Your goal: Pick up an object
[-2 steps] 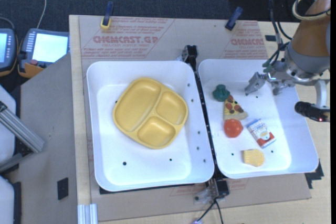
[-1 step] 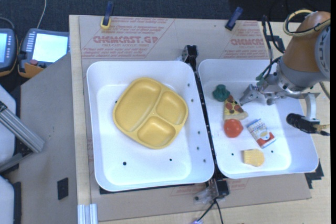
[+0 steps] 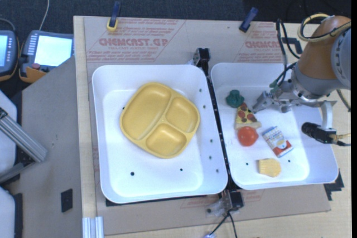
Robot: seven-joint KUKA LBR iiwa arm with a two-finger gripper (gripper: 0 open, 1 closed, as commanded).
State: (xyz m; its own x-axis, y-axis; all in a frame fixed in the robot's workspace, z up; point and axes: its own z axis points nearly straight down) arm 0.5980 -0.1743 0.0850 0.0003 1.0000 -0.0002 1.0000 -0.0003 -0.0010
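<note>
While jaws [image 3: 261,102] hover, pizza slice [image 3: 245,116] touches tomato [image 3: 247,136].

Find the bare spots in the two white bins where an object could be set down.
Left white bin: bare floor along the front, below the yellow divided plate. Right white bin: bare front-right corner, past the yellow wedge. Crowded: green toy, pizza slice, red tomato, small carton, gripper.

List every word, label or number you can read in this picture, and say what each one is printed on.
"CHEMCAST G.P": red print on the brown protective sheet under the bins, top left.
A second red print on the same sheet at top right is cut off by the arm; unreadable.
The small red, white and blue carton in the right bin: print too small to read.
The screens at far left: washed out, unreadable.
</note>
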